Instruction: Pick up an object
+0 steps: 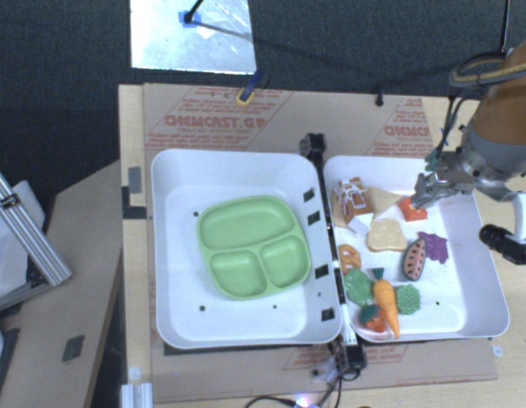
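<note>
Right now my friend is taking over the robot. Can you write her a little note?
Gripper: low over the back of the right bin, just above a small orange-red piece. I can't tell if its fingers are open or shut.

Toys, all in the right bin: gingerbread house, toast, pretzel, carrot, purple grapes.

Left bin: holds a green divided tray.

Done: nothing lifted yet.

Left: grab one toy and raise it.
</note>
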Motion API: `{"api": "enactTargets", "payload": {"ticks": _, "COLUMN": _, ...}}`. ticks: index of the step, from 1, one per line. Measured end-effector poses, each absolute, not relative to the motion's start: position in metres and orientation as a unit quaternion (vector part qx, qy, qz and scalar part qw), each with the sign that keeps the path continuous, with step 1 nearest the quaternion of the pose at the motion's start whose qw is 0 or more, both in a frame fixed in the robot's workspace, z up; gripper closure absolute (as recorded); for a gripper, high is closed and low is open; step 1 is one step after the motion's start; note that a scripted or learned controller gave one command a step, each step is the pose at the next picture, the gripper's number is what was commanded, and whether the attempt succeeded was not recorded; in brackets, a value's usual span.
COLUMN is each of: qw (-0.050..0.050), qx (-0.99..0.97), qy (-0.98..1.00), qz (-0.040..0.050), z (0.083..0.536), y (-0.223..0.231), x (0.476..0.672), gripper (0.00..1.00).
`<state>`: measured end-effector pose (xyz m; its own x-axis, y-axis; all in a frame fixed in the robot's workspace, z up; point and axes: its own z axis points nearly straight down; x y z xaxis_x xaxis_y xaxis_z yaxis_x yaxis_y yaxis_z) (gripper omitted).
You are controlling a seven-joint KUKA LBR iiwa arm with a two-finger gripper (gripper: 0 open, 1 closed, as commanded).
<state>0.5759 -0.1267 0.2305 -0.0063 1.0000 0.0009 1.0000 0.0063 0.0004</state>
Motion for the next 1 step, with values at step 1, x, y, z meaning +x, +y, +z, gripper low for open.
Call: {"api": "enactTargets", "payload": {"ticks": 1, "qw": 0.001, "qx": -0.705, "qy": -0.71, "qz": -0.0001, "z": 0.2204, "y": -0.0874, "x": 0.5551, "gripper": 1.0}}
